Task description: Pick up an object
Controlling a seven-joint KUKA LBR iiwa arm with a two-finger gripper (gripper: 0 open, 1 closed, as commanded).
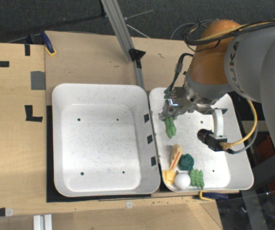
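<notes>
My gripper [168, 115] hangs over the left part of the right bin [233, 174], reaching in under the grey and orange arm. A long light-green toy [170, 128] sticks out from between its fingertips and points down toward the bin floor; the gripper is shut on its upper end. Near the front left corner of this bin lie a tan and yellow piece [176, 156], a dark green lump [186, 162], a white ball [182, 180] and a small light-green piece [197, 178].
The left bin [61, 128] stands beside the right one, sharing a raised rim [149, 128]. A grey metal pole [123, 30] slants in from the back. A black cable fitting [209, 139] hangs off the wrist over the right bin.
</notes>
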